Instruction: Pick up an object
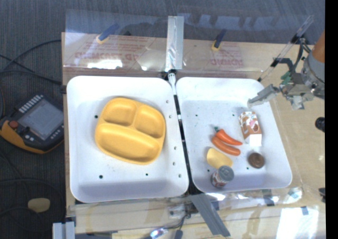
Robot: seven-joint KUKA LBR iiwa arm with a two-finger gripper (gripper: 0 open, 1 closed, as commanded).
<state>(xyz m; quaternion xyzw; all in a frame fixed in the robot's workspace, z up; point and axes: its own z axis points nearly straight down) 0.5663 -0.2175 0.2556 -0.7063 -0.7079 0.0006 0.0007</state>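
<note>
Two shallow white bins sit side by side on the tabletop (296, 69); the left bin (79, 143) carries a yellow divided plate (130, 129), lying roughly in its middle with three compartments facing up; the right bin (211, 95) carries a cluster of small things toward its near right part. An orange carrot-like piece (227, 137) lies just above a second orange piece (226, 148), the two side by side and nearly touching; below them a pale yellow wedge (215, 157) rests against a small can (223, 175) with a grey lid, which stands near the bin's front wall; to the right a small dark brown round thing (256, 160) lies alone; above it a small printed carton (250, 127), red and white, lies near the right wall.

The arm reaches in from the right, its orange band (319, 47) at the edge of view; the end effector (296, 92) hangs over the right bin's far right corner, above and to the right of the carton and apart from all the things in the bin; whether its fingers are apart or together cannot be told, and nothing is seen between them. A grey strip (261, 97) juts from it toward the bin. A handheld controller (31, 121) with a screen lies on the floor at the left, cables trailing from it.
</note>
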